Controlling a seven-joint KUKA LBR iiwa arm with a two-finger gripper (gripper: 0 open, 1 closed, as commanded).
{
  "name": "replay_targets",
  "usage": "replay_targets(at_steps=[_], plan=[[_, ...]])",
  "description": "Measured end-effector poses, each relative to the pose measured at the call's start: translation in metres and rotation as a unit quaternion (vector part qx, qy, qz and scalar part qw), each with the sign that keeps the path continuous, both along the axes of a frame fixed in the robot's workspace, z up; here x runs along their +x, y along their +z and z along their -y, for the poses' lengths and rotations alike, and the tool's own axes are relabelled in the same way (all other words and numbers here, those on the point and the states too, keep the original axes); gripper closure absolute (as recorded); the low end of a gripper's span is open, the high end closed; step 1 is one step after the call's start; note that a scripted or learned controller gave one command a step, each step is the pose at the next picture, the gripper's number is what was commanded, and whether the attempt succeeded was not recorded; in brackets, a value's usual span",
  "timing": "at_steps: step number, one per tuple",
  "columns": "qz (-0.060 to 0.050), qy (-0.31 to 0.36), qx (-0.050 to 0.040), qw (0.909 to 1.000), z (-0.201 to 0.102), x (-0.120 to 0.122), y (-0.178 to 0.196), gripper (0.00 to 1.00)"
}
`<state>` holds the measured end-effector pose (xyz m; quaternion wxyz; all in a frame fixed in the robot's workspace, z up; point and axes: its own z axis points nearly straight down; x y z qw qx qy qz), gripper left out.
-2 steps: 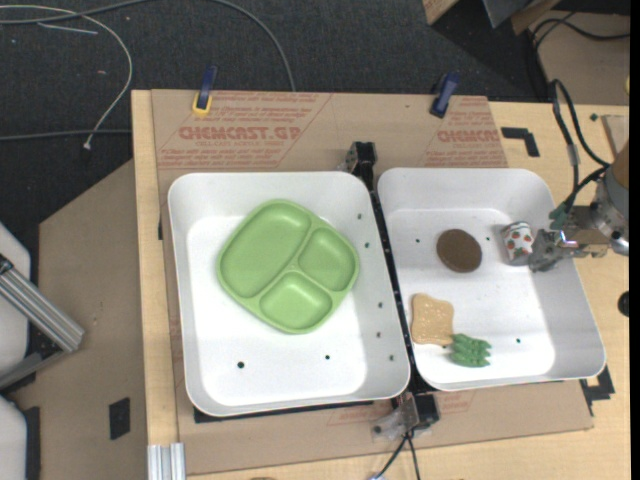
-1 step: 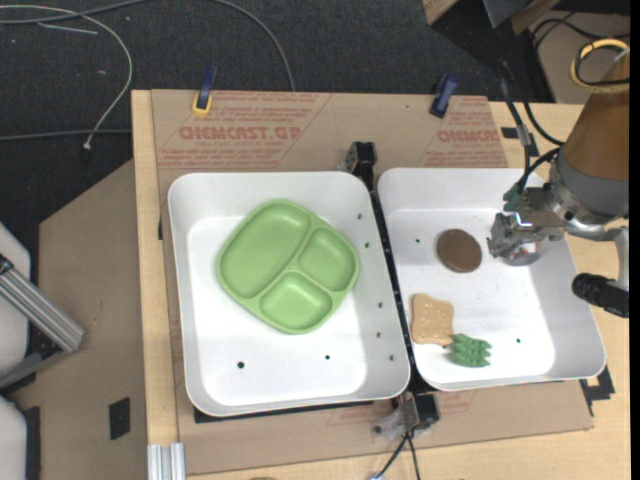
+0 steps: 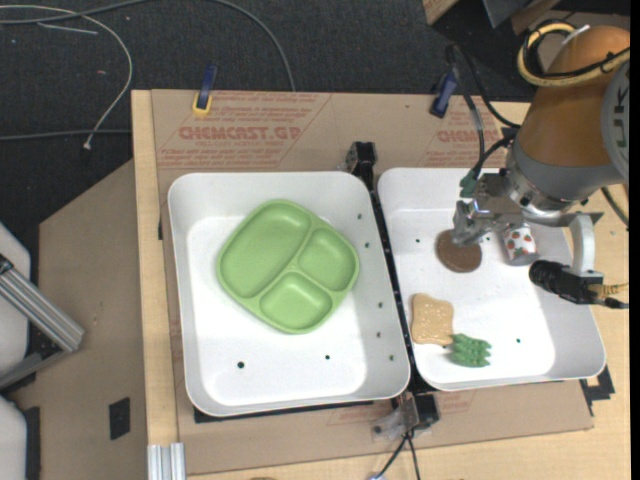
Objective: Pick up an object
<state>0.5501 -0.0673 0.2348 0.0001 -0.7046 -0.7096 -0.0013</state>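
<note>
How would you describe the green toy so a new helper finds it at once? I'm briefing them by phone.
Look at the right bin, the one the arm reaches into. Near its front edge lies a tan toast slice, and the green toy touches that slice's front right corner. It is the only green, knobbly thing in that bin; the brown disc sits farther back, under the claw.

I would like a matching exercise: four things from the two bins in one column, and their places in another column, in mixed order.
Things:
1. green divided plate
2. brown round piece
3. tan slice
4. small green toy

Places:
A. right bin, just below the end effector
B. right bin, near its front edge
C. middle of the left bin
D. right bin, beside its left wall

Pairs: 1-C, 2-A, 3-D, 4-B
</note>
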Motion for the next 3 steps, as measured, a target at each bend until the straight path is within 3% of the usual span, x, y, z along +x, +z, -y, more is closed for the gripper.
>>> replay_targets(at_steps=[1,3], plan=[[0.0,-0.001,-0.0005,1.0,-0.039,0.022,-0.005,1.0],[0.0,-0.001,0.0001,1.0,-0.153,0.051,-0.009,1.0]])
